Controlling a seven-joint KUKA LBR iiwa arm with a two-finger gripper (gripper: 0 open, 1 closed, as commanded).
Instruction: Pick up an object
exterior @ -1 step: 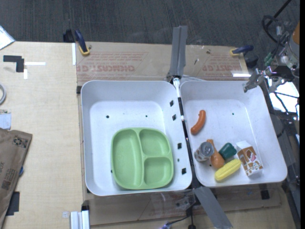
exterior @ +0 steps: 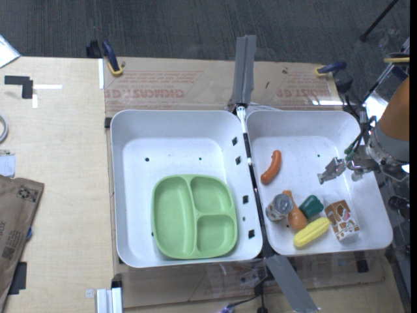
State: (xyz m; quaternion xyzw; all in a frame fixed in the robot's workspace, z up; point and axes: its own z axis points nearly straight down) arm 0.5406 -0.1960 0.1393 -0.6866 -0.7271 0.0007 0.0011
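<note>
Two white bins point(exterior: 124, 175) are sitting on pale wood. A light green divided plate point(exterior: 194, 216) is lying in the left one. In the right one are showing an orange-red sausage point(exterior: 271, 166), a yellow corn cob point(exterior: 311, 232), a dark green piece point(exterior: 311, 205), an orange piece point(exterior: 296, 219), a grey round piece point(exterior: 281, 205) and a brown-and-white patterned carton point(exterior: 342, 220).

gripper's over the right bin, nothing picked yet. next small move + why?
Probably ease the gripper down and toward the camera onto the green block in the right bin. It hangs above bare bin floor, with nothing between its fingers, while the toys cluster nearer the front wall. The hot dog lies to its left, apart from the rest, as an easier alternative.
</note>
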